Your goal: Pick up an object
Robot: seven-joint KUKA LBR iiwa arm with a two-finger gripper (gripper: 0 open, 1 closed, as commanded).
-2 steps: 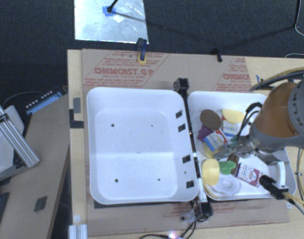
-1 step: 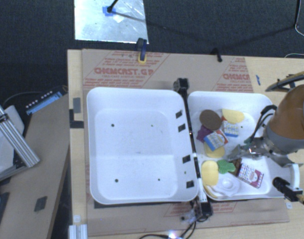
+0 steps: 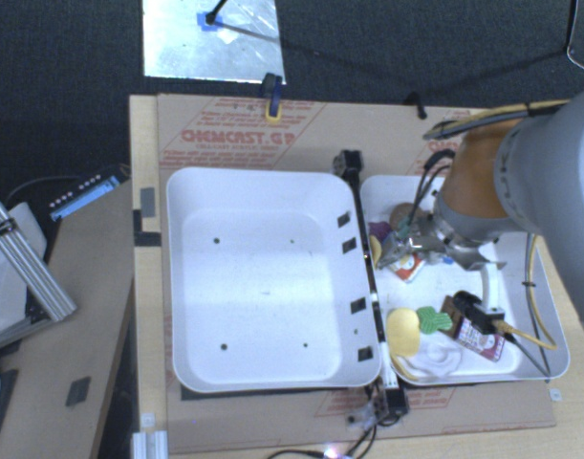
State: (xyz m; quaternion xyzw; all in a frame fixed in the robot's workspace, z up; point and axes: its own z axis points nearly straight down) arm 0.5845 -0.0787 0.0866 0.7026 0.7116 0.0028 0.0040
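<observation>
A: Which thing is the arm after?

B: Likely the red-and-white item (image 3: 409, 266) in the right bin (image 3: 550, 304), near the divider; it is small and partly covered by the hand (image 3: 399, 250).

A: Is it lifted?

B: Judging by this, no. It lies on the bin floor. Whether the hand has closed cannot be told.

A: What else is there?

B: A yellow piece (image 3: 402, 330), a green piece (image 3: 431, 319) and a dark packet (image 3: 480, 333) lie nearby; the left bin (image 3: 263, 275) sits beside them on the surface.

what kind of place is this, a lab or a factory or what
Most likely a robot lab test bench: a grey arm reaches over two white bins, the right one holding mixed small objects, on a board with loose cables.
</observation>
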